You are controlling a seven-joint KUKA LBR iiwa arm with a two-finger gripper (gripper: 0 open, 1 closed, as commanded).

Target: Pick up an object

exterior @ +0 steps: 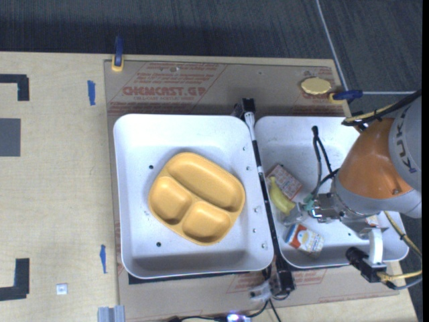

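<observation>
Camera view, from where I stand, shows the likely targets bunched at the left side of the right bin [322, 127]: a yellow banana-like piece [280, 198] lying against the wall, a small printed packet [287, 182] just above it, and a red-and-white carton [307, 239] lower down. The gripper [312, 205] hangs low right beside the banana piece, between packet and carton, probably positioned for a grab there; I cannot tell how it is set, since the orange-banded wrist [372, 170] covers it, and nothing is visibly held. Crowding is the problem, I reckon: the items lie close together and hug the divider between bins. Farther out, the left bin [134, 146] carries a yellow three-compartment tray [196, 196], well apart from the arm.
</observation>
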